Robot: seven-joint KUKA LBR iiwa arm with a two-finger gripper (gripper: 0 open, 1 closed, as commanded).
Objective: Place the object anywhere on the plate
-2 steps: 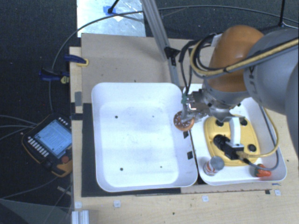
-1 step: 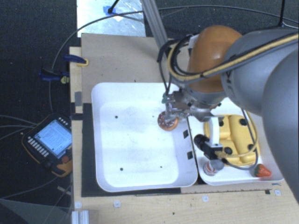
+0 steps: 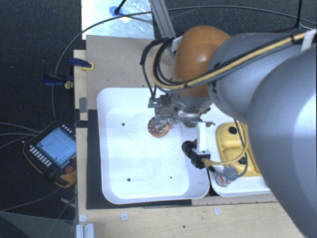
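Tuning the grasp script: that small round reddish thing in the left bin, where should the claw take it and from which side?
Probably straight down from above, closing across its outer rim. The round object looks low and flat on the left bin floor, well away from the walls, so no side approach offers a better face. The claw sits just over its top edge, hiding that part, so the exact shape is uncertain.
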